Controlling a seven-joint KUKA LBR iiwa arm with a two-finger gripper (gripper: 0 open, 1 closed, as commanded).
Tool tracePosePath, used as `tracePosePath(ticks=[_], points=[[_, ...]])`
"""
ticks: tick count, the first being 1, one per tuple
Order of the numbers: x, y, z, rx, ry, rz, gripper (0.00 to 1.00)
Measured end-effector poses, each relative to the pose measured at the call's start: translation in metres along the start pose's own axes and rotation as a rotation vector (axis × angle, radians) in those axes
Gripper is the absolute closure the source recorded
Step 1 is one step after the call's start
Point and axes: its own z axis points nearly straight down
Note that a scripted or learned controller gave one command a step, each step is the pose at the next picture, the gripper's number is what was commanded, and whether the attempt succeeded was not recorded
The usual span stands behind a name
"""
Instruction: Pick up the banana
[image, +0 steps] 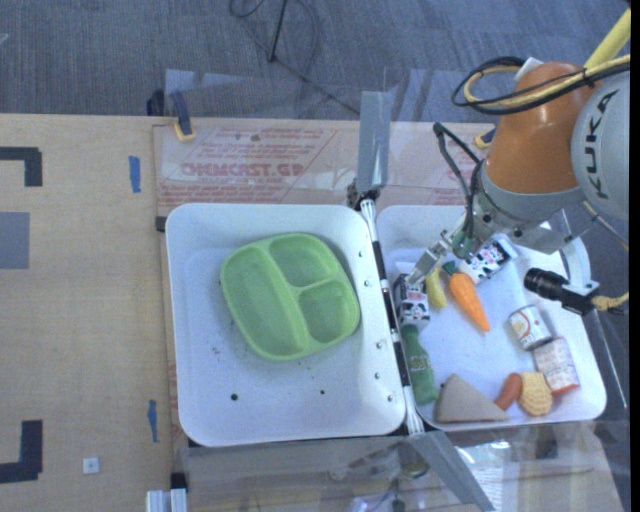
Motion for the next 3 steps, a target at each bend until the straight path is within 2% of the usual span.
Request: tracePosePath(ticks=[1, 2, 3], points=[[-0.05, -0.004, 0.075, -0.021, -0.015, 0.009, 0.0], [-0.077, 0.026, 0.08, -0.003, 0.004, 0.229, 0.0], [-0.04, -0.029, 0.078, -0.042, -0.021, 0.495, 0.0]])
